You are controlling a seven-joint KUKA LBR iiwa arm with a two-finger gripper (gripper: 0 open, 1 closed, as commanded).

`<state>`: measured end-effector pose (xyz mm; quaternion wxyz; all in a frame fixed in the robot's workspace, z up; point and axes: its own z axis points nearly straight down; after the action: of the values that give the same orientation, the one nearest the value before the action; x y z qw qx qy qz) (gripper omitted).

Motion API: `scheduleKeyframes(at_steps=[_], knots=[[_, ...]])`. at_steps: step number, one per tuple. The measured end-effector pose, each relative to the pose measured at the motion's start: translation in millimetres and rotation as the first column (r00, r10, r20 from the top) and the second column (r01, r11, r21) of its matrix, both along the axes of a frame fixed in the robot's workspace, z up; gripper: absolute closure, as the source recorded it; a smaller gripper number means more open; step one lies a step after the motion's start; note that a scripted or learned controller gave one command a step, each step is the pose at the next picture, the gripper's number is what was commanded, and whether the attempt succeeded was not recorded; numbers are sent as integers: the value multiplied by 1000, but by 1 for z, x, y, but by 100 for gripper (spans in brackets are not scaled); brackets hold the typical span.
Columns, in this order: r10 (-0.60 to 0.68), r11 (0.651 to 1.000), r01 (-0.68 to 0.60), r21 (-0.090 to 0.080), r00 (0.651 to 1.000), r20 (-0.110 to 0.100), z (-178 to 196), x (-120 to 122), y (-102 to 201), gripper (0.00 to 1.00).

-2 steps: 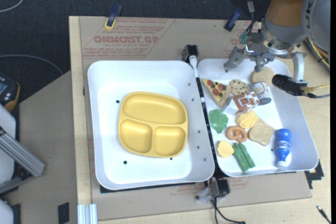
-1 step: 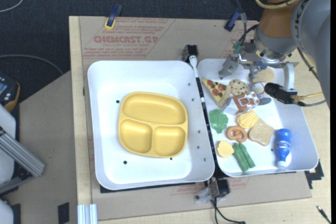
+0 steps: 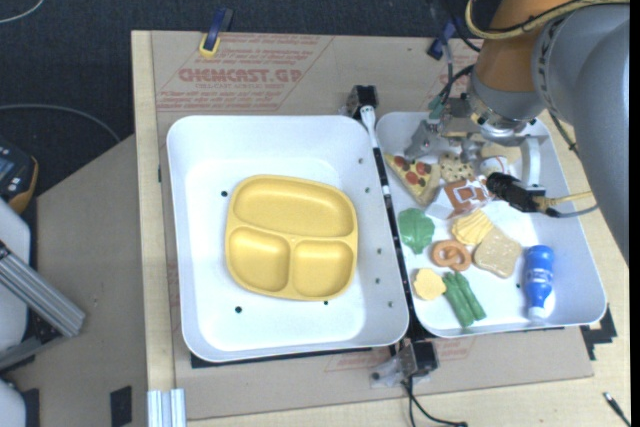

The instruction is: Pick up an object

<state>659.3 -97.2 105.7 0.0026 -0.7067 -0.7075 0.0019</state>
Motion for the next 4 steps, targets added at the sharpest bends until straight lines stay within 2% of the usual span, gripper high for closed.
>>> scheduleKeyframes(at_steps=[1,2,3,4], knots=[[0,1000,0,-2,1000,6,-20,1,0,0],[-1,1000,1,-5,1000,12,-7,3,-1,100],[0,1000,1,-3,1000,16,59,5,-1,100],[0,1000,0,-3,1000,16,106,13,-4,100]])
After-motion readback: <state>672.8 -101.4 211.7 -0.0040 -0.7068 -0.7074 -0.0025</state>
